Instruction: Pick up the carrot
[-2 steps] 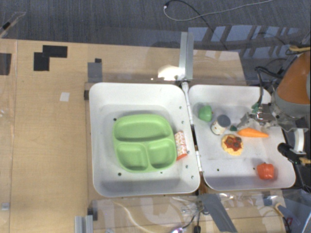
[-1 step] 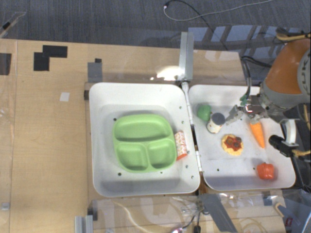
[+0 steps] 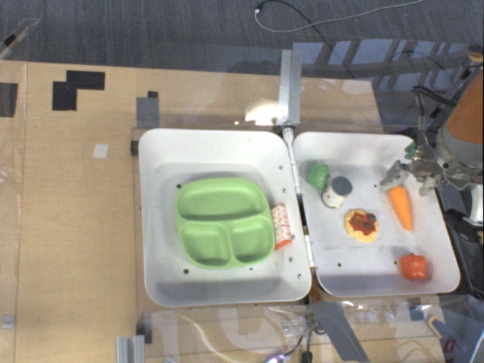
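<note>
The orange tapered carrot (image 3: pixel 401 207) lies in the right white bin (image 3: pixel 378 282). The end effector (image 3: pixel 411 174) sits just above its thick end — fingers spread, pinching nothing.

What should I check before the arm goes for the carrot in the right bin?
1. Carrot in plain sight, nothing lying on it: ok.
2. Gripper near the carrot: ok, it sits just above the carrot's top end in the picture.
3. Jaws open wide enough: cannot tell from this slant.
4. Room around the carrot: ok, the little pizza lies to its left and the red pepper below it, both apart from it.
5. Carrot clear of the bin wall: ok, a strip of white floor shows between them.
6. Gripper's height over the carrot: cannot tell.
</note>
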{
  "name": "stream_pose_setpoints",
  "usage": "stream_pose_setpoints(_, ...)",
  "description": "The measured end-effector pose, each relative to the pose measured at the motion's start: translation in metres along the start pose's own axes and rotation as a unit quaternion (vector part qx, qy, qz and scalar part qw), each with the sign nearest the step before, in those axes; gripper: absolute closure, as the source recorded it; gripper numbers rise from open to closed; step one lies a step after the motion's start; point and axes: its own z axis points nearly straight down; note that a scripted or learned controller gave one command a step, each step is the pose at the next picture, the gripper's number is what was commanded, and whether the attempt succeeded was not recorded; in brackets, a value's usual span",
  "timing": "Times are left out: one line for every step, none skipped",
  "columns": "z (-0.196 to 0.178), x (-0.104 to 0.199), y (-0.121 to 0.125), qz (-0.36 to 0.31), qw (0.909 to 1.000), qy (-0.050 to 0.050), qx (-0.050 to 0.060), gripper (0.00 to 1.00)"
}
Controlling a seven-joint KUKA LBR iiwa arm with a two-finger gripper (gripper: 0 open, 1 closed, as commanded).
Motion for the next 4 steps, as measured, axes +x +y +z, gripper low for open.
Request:
stream_pose_setpoints(0.067, 0.026, 0.026, 0.086, 0.9963, 0.0, -0.002, 0.0)
stream_pose_setpoints(0.068, 0.056, 0.045, 0.147, 0.9891, 0.001, -0.001, 0.0)
stream_pose_setpoints(0.033, 0.011, 0.033, 0.25, 0.9684, 0.0, 0.001, 0.0)
stream_pose_setpoints(0.067, 0.011, 0.008, 0.271, 0.9626, 0.001, -0.001, 0.0)
